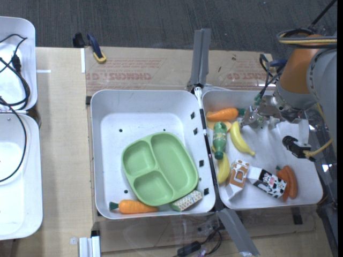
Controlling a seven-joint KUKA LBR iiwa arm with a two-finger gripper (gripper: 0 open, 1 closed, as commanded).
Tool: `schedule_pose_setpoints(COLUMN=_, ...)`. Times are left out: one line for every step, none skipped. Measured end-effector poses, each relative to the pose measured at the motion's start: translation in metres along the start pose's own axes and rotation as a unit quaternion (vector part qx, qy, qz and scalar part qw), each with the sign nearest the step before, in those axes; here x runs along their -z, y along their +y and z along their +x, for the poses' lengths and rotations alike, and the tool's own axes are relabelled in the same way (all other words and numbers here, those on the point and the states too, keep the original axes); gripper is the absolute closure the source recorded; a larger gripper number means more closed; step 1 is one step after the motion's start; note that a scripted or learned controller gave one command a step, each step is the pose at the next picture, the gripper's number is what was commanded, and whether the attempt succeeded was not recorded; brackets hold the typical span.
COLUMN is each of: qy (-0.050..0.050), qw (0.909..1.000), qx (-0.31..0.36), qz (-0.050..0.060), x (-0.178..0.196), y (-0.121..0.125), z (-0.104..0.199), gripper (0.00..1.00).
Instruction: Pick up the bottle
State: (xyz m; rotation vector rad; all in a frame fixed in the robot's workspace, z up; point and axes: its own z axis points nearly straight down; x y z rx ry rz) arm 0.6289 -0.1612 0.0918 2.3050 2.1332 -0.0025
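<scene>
Near edge of right bin (308, 199): boxy cow-print carton (270, 183), small orange-white carton (239, 174); green bottle (219, 138) lies against left wall, smooth, rounded, wedged between two bananas (239, 139) and a carrot (222, 114); likely to slip or roll, or a banana gets pinched instead; gripper (256, 116) hovers beyond; opening cannot be judged.

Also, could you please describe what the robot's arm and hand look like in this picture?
The arm is a thick, rounded grey body with a broad orange band above the wrist. Black cables loop around its top and trail down its side, with another dark cable hanging lower down. The hand is a small metallic grey assembly with dark fittings; its finer details are too small to make out.
</scene>
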Motion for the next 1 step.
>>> schedule_pose_setpoints(qy=0.0, qw=0.9821, qx=0.189, qz=-0.001, x=0.0001, y=-0.0248, z=-0.0068, gripper=0.0)
